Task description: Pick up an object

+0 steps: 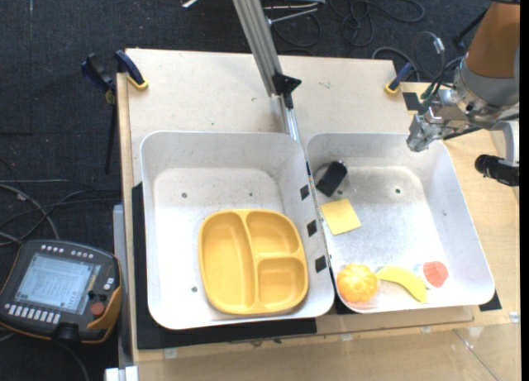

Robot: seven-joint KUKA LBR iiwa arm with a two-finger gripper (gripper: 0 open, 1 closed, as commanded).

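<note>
Left bin (pixel 165 164) holds a yellow divided tray (pixel 252 261). Right bin (pixel 463 230): black block (pixel 331 178), flat yellow card (pixel 340 216), orange (pixel 358 283), banana (pixel 403 282), small red piece (pixel 436 272) along the front. Orange looks light, firm, likely rolls; grip across its middle. Gripper (pixel 420 137) hangs over the bin's far right corner, holding nothing.
</note>
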